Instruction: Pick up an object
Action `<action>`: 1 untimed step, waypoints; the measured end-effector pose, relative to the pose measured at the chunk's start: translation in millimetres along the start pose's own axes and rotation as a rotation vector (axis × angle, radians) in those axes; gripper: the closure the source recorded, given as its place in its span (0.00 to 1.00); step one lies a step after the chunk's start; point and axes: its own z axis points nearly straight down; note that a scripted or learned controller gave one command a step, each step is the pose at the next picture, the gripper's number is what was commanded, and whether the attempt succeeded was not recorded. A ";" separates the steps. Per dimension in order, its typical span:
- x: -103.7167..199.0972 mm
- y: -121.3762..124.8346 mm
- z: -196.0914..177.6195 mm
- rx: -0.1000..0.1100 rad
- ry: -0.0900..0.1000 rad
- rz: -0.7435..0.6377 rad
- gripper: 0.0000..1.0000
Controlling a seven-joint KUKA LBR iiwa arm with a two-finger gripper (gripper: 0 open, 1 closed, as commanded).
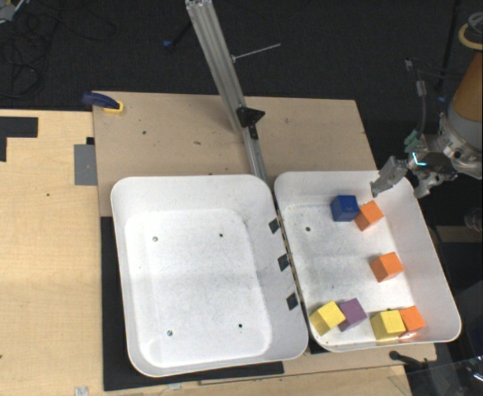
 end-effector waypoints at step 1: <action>0.1 0.8 -2.9 -0.005 -0.001 -0.002 0.00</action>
